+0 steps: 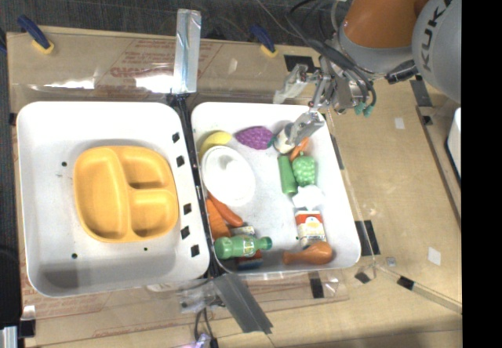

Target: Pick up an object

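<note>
— Two white bins stand side by side on the surface; which one matters?

— From the camera above, the right bin (345, 217). The left bin (31, 182) has a yellow divided tray (125, 190) inside. The pincer (302, 128) is over the far right corner of the right bin, at the end of the grey arm (392, 9).

— What lies closest to it?

— The purple toy (254, 136) is just beside it, toward the left. The green bottle (286, 175) lies just below it in the picture, its long axis running from far side to near side. An orange piece (299, 150) touches, or almost touches, the fingertips.

— Is the pincer holding something?

— I cannot tell how wide it is; the fingers blend with the objects. Nothing clearly sits between them, so I judge the pick is not yet done.

— Other things?

— A white bowl (228, 175) and a second green bottle (241, 245) near the front wall.
</note>
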You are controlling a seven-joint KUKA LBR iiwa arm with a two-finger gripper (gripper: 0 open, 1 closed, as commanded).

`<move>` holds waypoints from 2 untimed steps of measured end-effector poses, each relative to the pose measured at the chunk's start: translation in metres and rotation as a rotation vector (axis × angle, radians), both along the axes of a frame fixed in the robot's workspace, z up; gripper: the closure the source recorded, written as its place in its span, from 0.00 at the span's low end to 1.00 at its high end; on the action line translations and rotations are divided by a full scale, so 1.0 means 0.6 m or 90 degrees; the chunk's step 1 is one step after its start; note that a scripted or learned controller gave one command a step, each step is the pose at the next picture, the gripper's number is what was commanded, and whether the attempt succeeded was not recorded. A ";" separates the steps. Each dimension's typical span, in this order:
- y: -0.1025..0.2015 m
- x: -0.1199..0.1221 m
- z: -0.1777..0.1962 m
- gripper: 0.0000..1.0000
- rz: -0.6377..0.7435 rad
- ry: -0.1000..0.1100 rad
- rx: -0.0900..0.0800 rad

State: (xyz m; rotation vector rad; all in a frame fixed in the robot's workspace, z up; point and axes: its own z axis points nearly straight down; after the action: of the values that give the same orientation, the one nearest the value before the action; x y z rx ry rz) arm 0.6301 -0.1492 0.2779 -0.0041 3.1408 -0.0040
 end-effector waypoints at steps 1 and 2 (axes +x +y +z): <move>-0.084 -0.029 -0.172 0.00 0.074 0.005 0.003; -0.097 -0.024 -0.314 0.00 0.054 0.003 0.002</move>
State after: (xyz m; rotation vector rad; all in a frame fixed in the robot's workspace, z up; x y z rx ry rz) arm 0.6159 -0.2077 0.0897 -0.1383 3.1424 0.0017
